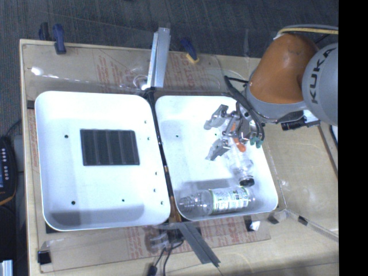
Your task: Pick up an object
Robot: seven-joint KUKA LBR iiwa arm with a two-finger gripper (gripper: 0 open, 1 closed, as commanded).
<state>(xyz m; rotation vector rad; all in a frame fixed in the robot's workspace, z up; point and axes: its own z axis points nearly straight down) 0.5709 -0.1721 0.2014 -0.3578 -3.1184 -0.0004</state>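
My gripper (pixel 216 134) hangs over the middle of the right bin (pixel 172 154), reaching in from the right. Its two grey fingers (pixel 217 150) are spread apart, and only white bin floor shows between them, so it is open. Just right of and below the gripper lies a small clear bottle (pixel 241 167) with a black cap, partly under the wrist. A larger clear bottle (pixel 217 200) with a label lies on its side along the bin's front wall. In the left bin (pixel 52 154) a flat, ribbed black rectangle (pixel 109 147) lies near the centre.
A grey metal bar (pixel 158 56) stands behind the seam between the bins. Blue clamps (pixel 58 38) grip the bench's far edge. The arm's orange band (pixel 284 68) looms over the right bin's back right corner.
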